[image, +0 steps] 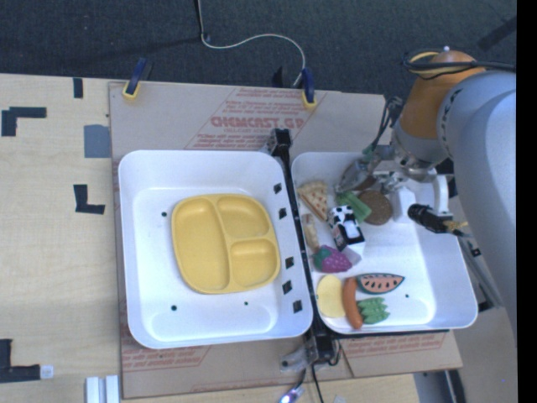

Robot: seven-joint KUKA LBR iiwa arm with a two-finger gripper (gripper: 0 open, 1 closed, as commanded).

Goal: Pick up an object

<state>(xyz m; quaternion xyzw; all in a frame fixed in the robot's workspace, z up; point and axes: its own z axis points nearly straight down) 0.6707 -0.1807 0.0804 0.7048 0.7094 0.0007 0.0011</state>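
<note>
Yellow plastic, smooth and glossy, forms the divided plate [225, 243] with three compartments, lying flat in the left bin [143, 183]. Both bins are shallow, white and round-cornered, set side by side on a brown cardboard sheet [201, 116] printed with red letters that look like "CHEMCAST GP". The sheet is clamped to the pale wooden counter [50, 250]. The right bin [445, 300] holds small toy foods: a watermelon slice [380, 283], a purple grape bunch [333, 259], a carrot [352, 309] across a yellow disc [330, 296], a waffle-textured wedge [315, 198], a brown round piece [377, 209] and a black-and-white cow figure [344, 222]. The tool [362, 177] hangs over that bin's upper part, near the green leafy piece [356, 204]; whether it is wide or narrow I cannot tell
</note>
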